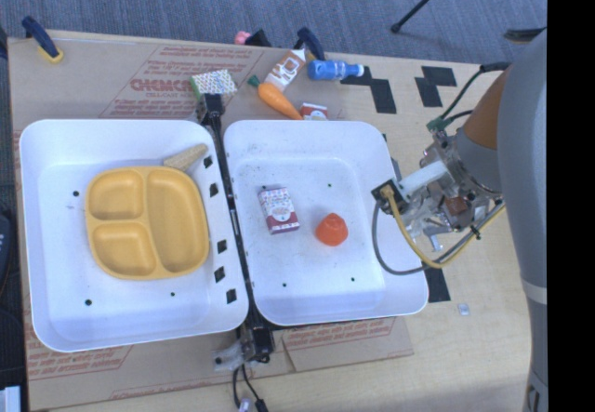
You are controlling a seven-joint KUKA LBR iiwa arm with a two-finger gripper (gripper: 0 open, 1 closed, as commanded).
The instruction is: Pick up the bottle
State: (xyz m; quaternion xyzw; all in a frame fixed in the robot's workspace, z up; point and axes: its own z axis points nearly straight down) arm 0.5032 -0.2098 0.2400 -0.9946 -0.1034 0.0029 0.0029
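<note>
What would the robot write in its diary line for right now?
hand: beside right bin, outside rim | blue bottle: on bench behind bins, untouched | in right bin: small carton, orange item

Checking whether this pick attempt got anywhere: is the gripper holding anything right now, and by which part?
Nothing is seen held. The gripper sits past the right bin's right rim, while the blue bottle lies on the bench behind the bins.

Beside your white right bin point(395, 294): blue bottle point(333, 71), orange carrot point(277, 100). Within it: orange ball point(331, 230), red-and-white carton point(278, 210).
</note>
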